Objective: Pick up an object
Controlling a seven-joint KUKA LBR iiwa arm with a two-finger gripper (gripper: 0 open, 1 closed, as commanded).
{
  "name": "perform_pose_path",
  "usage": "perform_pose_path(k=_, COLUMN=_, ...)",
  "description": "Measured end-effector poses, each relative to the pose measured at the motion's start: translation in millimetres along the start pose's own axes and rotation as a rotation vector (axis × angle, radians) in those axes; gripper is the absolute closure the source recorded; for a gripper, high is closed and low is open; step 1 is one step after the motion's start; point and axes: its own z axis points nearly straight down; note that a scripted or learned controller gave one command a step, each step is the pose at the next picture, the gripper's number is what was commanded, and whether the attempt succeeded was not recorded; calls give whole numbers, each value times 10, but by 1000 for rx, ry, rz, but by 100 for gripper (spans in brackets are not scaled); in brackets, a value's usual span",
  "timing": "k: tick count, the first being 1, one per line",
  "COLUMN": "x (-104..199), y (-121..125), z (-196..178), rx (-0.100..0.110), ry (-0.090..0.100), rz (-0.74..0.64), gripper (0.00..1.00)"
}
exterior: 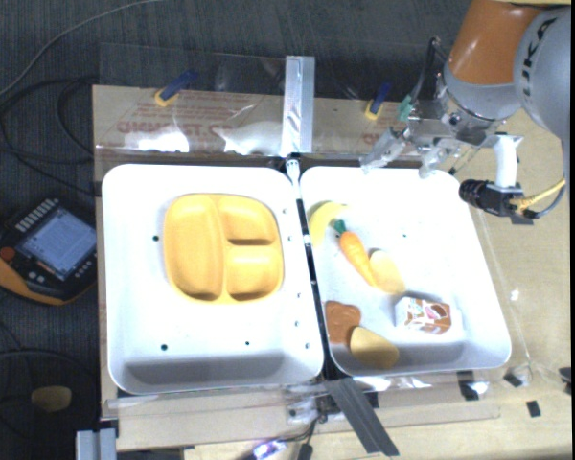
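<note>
We count two white bins side by side on the tabletop [517, 257]. The left bin [134, 333] holds one thing: a yellow tray [223, 247] with three compartments, lying near the middle, a little toward the far edge. The right bin [460, 257] holds six small things, all toy food as far as we can judge.

Against the right bin's left wall, near its far corner, lies one banana [323, 216], pale yellow and curved. Touching it is one carrot [353, 251], orange with a green top, slanting toward the bin's middle. Just beside the carrot's tip lies one pale yellow lump [387, 273], rounded and smooth. Near the bin's near edge sits one small carton [424, 314], white with a red and brown print, tilted. In the near left corner lies one brown piece [341, 318], flat and biscuit-like, and touching it is one tan wedge [372, 347]; the blur here leaves us unsure what the wedge is.

The gripper [429, 151] hangs over the right bin's far edge, well apart from all six things. Its fingers seem spread, with nothing between them. One handheld controller [44, 247] lies on the floor, left of the tabletop.
</note>
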Motion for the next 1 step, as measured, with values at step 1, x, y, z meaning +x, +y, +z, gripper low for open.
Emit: perform_pose_path(k=1, x=265, y=-328, z=874, rx=1, ry=-1, rz=48, gripper=0)
